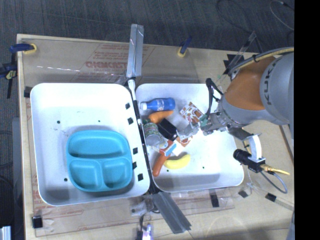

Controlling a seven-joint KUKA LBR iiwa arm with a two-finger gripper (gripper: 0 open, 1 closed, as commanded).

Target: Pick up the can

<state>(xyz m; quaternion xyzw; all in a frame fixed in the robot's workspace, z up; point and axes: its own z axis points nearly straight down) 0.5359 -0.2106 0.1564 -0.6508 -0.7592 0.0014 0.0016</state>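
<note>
— Can (150, 132), that's the one to find. Where does it sit?

— In the right bin (220, 176), hard against its left wall beside the divider. It lies just below the orange carrot-like piece (161, 117) and just left of a small black block (167, 129).

— What else is crowded round it?

— A blue bottle (159, 105) lies above, near the bin's top left corner. Below the can a long orange-red piece (160, 163) slants down, and a yellow banana (178, 161) lies just right of that. A red and white packet (191, 113) lies toward the middle of the bin.

— And the gripper?

— The gripper (206, 125) is low over the right bin, right of the packet and well apart from the can. The grey arm (260, 91) with its orange band comes in from the right. Whether the tool is spread or closed, I can't tell; that part is too small and cluttered.

— The left bin?

— The left bin (50, 104) holds a blue divided tray (100, 160), lying flat in its lower half.
</note>
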